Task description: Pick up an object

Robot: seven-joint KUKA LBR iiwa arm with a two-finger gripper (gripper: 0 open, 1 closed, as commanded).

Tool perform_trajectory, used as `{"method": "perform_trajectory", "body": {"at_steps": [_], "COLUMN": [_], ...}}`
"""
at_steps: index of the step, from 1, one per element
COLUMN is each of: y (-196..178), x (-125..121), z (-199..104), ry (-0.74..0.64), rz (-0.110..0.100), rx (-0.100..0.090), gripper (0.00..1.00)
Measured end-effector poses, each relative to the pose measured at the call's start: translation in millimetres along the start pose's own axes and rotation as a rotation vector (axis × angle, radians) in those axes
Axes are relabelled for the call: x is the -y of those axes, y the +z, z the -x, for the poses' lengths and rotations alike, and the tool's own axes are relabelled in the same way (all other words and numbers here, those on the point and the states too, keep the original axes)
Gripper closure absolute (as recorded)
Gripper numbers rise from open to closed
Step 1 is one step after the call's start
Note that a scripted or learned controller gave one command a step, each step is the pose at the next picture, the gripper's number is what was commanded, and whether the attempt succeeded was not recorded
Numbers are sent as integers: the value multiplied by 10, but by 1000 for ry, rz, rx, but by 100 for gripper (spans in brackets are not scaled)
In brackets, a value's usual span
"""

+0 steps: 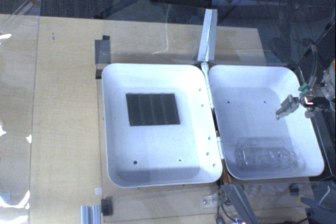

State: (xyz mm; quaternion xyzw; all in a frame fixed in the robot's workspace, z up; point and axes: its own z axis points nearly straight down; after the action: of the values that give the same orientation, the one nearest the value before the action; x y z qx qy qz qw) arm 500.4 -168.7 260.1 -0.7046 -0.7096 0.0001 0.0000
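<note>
Pick not yet made: hand (287, 106), finger state unclear, hovers at 3 o'clock of right bin (247, 78), clear bottle (265, 157) lying untouched at 6 o'clock.

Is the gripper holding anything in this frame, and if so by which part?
Nothing is held. The gripper hangs over the right bin with nothing between its jaws, apart from the clear plastic bottle lying on its side near the bin's front.
</note>
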Motion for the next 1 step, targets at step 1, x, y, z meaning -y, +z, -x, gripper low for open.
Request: {"method": "perform_trajectory", "body": {"at_steps": [1], "y": [-106], "x": [-240], "z": [210], "ry": [3], "rz": [4], "rx": [1], "gripper": [0]}}
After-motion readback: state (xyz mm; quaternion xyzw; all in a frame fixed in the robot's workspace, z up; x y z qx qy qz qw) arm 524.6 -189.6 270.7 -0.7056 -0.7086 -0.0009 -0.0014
